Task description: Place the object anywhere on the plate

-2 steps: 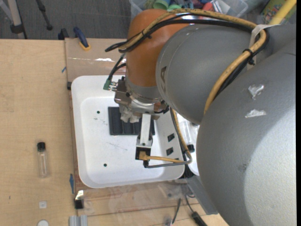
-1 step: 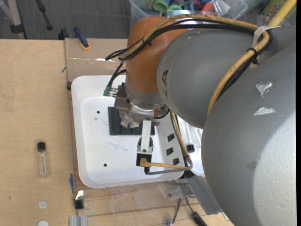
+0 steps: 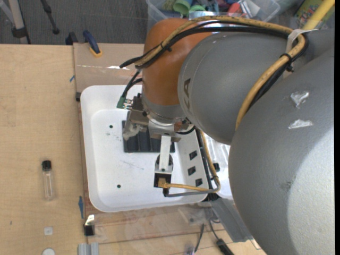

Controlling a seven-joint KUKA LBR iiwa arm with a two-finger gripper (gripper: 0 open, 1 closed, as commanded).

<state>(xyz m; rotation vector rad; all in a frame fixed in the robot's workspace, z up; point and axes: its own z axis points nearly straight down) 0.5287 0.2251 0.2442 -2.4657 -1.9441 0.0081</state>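
One white bin [image 3: 101,195] | wooden bench [image 3: 32,116] | hand [image 3: 139,139] state unclear, possibly empty

- Even, bright indoor light, seemingly from overhead, with no harsh contrast.
- The shallow white plastic bin [image 3: 106,142] is the brightest surface; its rim looks nearly washed out.
- The big grey metal robot arm [image 3: 265,116], close to the lens, looks soft and carries small white glints.
- Soft shadow lies under the arm.
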